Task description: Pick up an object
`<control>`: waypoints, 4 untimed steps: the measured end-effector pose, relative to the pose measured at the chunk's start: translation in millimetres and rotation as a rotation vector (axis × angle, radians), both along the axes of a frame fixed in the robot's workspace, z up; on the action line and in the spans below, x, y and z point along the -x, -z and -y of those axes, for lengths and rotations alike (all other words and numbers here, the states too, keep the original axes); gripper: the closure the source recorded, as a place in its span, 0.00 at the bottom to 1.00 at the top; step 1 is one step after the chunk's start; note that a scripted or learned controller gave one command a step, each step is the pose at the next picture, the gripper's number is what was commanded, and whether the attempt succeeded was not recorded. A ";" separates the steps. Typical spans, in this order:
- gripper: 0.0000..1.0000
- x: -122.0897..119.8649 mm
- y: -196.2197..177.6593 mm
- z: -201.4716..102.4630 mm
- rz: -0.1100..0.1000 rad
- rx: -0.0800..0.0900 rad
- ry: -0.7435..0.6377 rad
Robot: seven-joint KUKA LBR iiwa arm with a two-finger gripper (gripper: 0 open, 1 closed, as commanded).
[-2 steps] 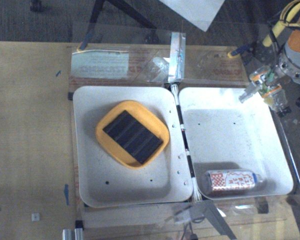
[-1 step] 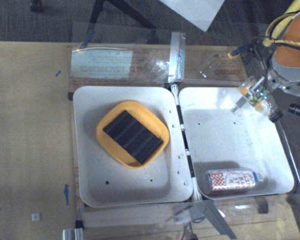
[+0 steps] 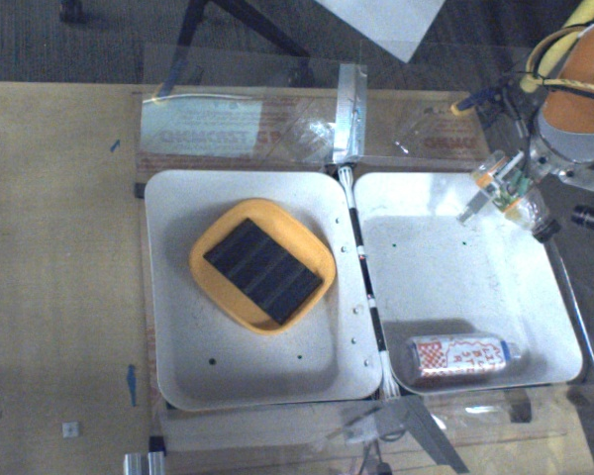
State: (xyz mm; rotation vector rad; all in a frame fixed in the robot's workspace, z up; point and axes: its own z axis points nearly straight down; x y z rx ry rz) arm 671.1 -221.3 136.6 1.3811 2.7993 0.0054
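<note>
A yellow-orange pad with a dark ribbed panel (image 3: 262, 263) lies tilted in the middle of the left bin (image 3: 178, 364). A red-and-white patterned tube (image 3: 460, 354) lies on its side along the front wall of the right bin (image 3: 475, 265). My gripper (image 3: 495, 194) hangs over the right bin's far right corner, well away from both objects. Above it sit the wrist and the orange band (image 3: 574, 107). I see nothing held in it.
A metal divider bracket (image 3: 349, 117) stands behind the seam between the bins. Clear plastic sheets (image 3: 218, 127) lie on the bench at the back. Cables (image 3: 535, 62) trail near the arm at the upper right.
</note>
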 end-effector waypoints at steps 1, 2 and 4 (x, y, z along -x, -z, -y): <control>0.00 0.0 0.0 0.0 0.000 0.000 0.000; 0.00 6.4 -20.7 1.0 -0.012 0.004 -0.606; 0.00 15.1 -37.2 -40.8 -0.016 0.003 -0.780</control>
